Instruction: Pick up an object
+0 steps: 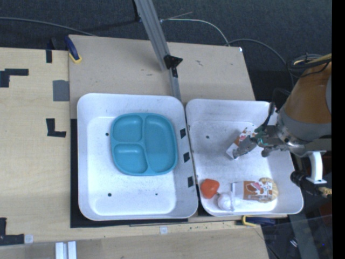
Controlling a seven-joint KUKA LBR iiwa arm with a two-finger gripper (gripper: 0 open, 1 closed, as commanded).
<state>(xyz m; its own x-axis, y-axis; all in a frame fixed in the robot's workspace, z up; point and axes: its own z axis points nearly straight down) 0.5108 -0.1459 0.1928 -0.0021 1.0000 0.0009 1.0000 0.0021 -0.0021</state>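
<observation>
My gripper [241,146] hangs low over the middle of the right bin [215,117], reaching in from the right below the arm's orange band. Near that bin's front wall lie a small orange-red object [209,187], a white rounded object [225,201] and a brown-and-white packet [259,190]. The gripper is apart from all three, further back in the bin. A small colourful patch shows at the gripper's tip, and I cannot make out what it is.
The left bin [91,161] holds a teal divided plate [144,143]. A grey metal pole [156,31] slants down to the gap between the bins at the back. Cables run across the dark floor behind the bench.
</observation>
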